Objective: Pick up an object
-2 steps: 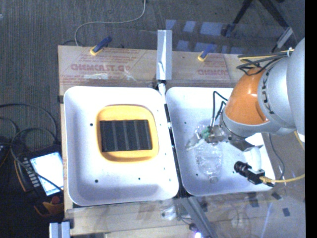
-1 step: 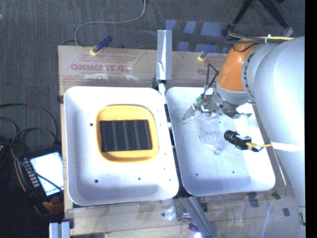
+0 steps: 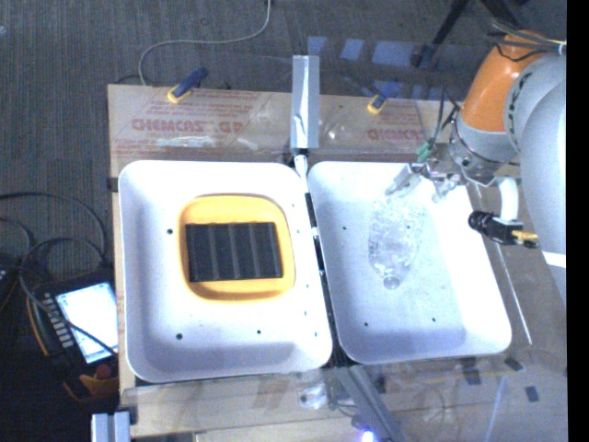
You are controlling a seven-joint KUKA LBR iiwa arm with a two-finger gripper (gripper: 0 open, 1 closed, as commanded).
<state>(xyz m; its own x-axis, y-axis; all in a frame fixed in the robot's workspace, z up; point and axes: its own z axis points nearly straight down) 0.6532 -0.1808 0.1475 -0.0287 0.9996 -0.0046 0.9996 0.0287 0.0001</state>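
Camera view first, and the landmark is the metal divider (image 3: 302, 109) standing upright between the two white bins. On the divider's left side sits the left bin (image 3: 147, 274), carrying a yellow tray with a dark ribbed insert (image 3: 235, 250), flat and square near its middle. On the divider's other side, the right bin (image 3: 460, 320) holds a clear plastic bottle (image 3: 394, 238), lying down, faint against the white floor, its cap end pointing away from the divider's top.

The gripper (image 3: 425, 178) hangs over the bottle's upper end, on the far side of the right bin from the divider, with the orange-banded wrist behind it. Open or closed? Can't tell from here; glare and clear plastic blur that spot, and nothing shows the bottle pinched.

For a clean pick, I'd judge the bottle wants a grasp across its narrow width, centred on the body, since smooth plastic can slip or roll aside.
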